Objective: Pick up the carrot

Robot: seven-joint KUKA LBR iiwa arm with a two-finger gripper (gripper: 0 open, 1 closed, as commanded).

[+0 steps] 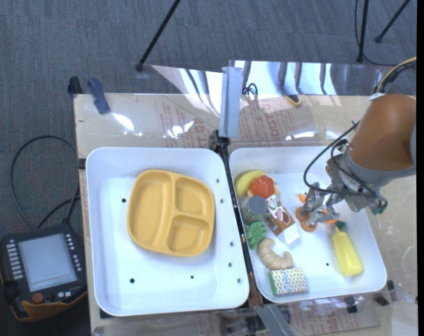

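Divided plate [172, 213] in left bin [106, 285], tool [317, 208] seemingly over carrot [310, 222] in right bin [376, 271]

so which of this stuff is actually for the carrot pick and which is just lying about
For the job:
- carrot, orange, in the right bin
- gripper, down over the carrot

Just lying about:
- yellow bottle
- croissant
- banana
- small carton
- yellow divided plate in the left bin
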